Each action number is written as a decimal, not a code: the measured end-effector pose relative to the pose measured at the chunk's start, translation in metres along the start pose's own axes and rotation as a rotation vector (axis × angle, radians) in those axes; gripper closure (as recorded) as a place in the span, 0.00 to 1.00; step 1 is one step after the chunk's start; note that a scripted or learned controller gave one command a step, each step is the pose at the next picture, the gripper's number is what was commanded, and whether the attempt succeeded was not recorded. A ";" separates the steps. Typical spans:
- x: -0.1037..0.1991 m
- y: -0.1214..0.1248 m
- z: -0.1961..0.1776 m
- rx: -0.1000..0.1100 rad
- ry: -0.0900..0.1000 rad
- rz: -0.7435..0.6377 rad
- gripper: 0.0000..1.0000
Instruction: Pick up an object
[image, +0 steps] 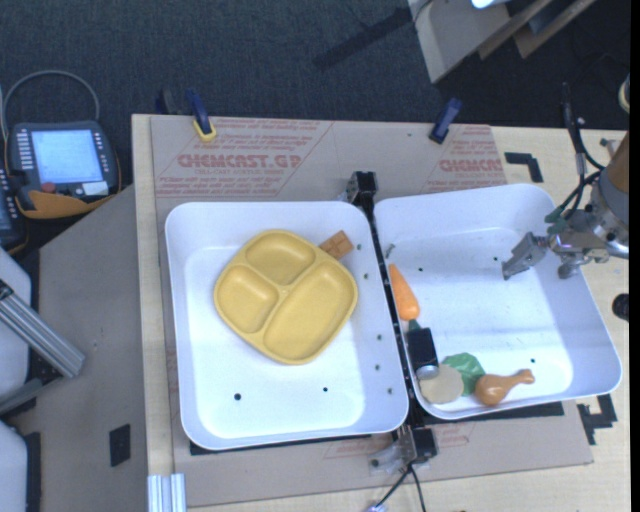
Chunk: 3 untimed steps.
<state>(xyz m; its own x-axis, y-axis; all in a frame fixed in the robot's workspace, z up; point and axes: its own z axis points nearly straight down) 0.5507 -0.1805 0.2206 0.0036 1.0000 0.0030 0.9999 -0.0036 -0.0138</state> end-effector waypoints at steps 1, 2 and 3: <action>0.001 0.003 -0.007 -0.014 -0.003 -0.004 0.00; -0.006 0.011 0.045 -0.009 -0.002 -0.003 0.00; -0.005 0.015 0.109 -0.007 -0.001 -0.004 0.00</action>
<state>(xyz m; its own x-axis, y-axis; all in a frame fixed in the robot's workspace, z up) 0.5639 -0.1858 0.1117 0.0000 1.0000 0.0024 1.0000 0.0000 -0.0073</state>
